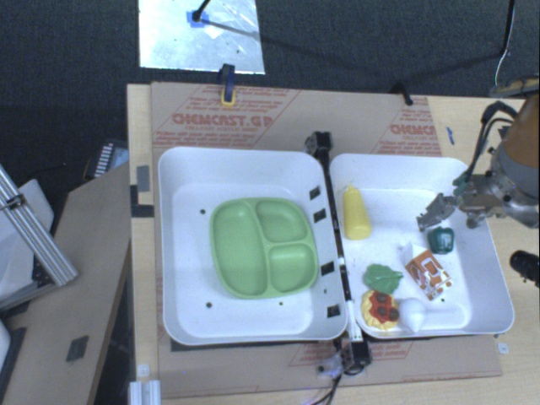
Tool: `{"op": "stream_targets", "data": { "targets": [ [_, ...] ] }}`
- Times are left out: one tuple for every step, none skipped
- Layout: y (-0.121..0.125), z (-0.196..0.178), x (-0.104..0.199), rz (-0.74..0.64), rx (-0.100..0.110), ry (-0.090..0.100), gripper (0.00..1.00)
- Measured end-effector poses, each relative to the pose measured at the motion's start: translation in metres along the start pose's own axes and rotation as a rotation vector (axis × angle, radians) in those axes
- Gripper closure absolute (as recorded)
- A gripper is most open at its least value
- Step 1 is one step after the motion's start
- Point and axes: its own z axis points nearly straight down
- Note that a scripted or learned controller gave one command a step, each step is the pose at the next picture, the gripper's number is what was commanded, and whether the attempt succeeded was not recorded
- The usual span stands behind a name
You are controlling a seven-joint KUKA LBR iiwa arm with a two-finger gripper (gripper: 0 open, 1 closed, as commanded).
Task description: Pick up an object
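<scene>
While our end effector (pixel 440 218) hovers in the right bin (pixel 485 310) with its fingers apart and holding nothing, a dark green toy pepper (pixel 440 241) lies just below it, beside an orange packet (pixel 427 274).

**Arm reaching in from the right, gripper low**

You see 1 arm (pixel 516 154) entering from the right edge of the camera view, its orange band just showing at the upper right above the grey wrist. The wrist angles down and to the left. Your gripper (pixel 439 213) points leftward, its 2 fingers (pixel 432 209) pale and metallic at the tip. Whether they are parted or closed, you cannot tell from this slant.
</scene>
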Motion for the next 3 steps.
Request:
{"op": "stream_targets", "data": {
  "targets": [
    [0.002, -0.006, 0.000, -0.003, -0.011, -0.002, 0.00],
    [0.010, 0.048, 0.004, -0.001, -0.008, -0.001, 0.00],
    [0.002, 0.099, -0.002, 0.000, -0.006, -0.001, 0.00]
  ]
}}
